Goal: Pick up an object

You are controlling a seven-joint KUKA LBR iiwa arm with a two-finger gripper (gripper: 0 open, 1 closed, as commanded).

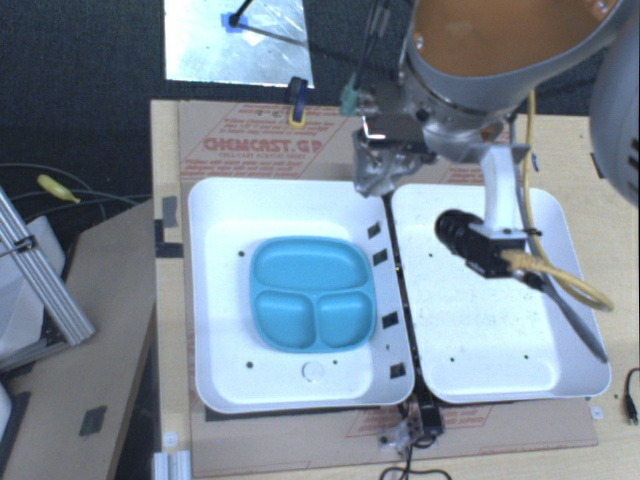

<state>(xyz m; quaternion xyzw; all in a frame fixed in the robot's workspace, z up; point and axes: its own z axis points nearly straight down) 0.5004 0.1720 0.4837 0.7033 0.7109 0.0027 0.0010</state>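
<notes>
**Entry: pick, approach stage (judged)**

- Plate (308, 293): blue, shallow, three compartments. It lies flat near the middle of the left bin (215, 268), apart from all that bin's walls. It is taken as the object to be picked.
- Gripper (378, 176): hung over the far right corner of the left bin, at the seam with the right bin (480, 338). Nothing is seen held by it. Whether it is released or clenched cannot be told.
- Arm (480, 38): carried above the far right of the left bin.

**Handling note (judgement)**

- The gripper is to be brought from that corner to the middle of the left bin.
- The plate's raised rim or a partition ridge is best chosen, since little else is offered by so flat a thing.
- A straight descent is advised, stopped short of the left bin's floor.
- Tilt is to be expected once an edge is lifted.
</notes>
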